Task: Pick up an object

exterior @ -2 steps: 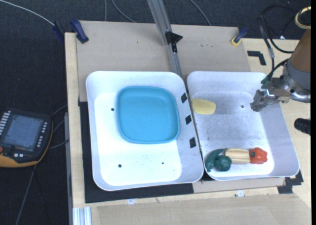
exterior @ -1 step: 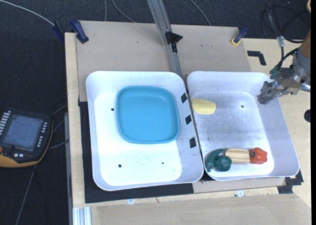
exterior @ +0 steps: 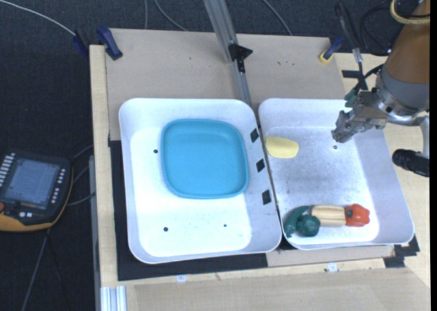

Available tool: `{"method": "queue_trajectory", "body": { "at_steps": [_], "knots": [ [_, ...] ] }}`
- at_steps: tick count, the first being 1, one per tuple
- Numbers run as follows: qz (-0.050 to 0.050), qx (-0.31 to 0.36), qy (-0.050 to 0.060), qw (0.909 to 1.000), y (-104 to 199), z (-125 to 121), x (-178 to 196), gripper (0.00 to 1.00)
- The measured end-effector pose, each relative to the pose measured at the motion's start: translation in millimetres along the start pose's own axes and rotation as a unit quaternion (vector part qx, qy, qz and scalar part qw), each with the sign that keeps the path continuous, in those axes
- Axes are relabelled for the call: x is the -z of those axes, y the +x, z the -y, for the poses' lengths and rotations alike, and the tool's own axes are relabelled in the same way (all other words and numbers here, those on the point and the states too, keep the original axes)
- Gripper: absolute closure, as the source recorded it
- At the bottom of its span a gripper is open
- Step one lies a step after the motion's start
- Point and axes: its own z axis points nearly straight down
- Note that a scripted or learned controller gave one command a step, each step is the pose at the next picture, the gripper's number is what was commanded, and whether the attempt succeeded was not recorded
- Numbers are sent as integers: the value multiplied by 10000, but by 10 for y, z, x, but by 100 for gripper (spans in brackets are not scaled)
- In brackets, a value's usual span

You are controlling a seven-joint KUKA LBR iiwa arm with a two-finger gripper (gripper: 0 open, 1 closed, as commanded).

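The grey arm with the orange band (exterior: 410, 63) enters from the right edge, its upper part cut off by the frame. Its claw (exterior: 346, 128) hangs over the upper right part of the right shallow white bin (exterior: 382, 180). The claw reads as a dark, blurred cluster against the white; whether its tips stand apart or together I cannot tell. Nothing is visible between them.

Right bin contents: a pale yellow rounded lump (exterior: 282, 147) lies near the bin's upper left wall, well apart from the claw. Along the lower edge three things lie in a row, touching or nearly so: a dark green rounded object (exterior: 302, 223) at left, a tan cylindrical piece (exterior: 328, 216) in the middle, and a red rounded piece (exterior: 357, 215) at right. Whether the tan and red pieces are one item or two is hard to make out.

Left shallow white bin (exterior: 136, 166) holds a light blue square plastic plate (exterior: 204, 158) with rounded corners, lying flat toward the upper middle.

The pale wooden surface (exterior: 171, 63) carries both bins. A slanted metal rail (exterior: 220, 16) crosses it from the top and runs down between the bins. A handheld control pendant with a screen (exterior: 31, 190) lies on the dark floor at left, partly cut off.
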Motion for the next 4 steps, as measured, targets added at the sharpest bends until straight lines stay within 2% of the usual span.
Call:
{"method": "queue_trajectory", "body": {
  "at_steps": [1, 2, 4],
  "knots": [
    [-2, 6, 2, 10000, 518, -140, -107, 100],
    [-2, 7, -8, 10000, 1027, -259, 8, 100],
    [-1, 2, 1, 10000, 2024, -707, -30, 100]
  ]
}}
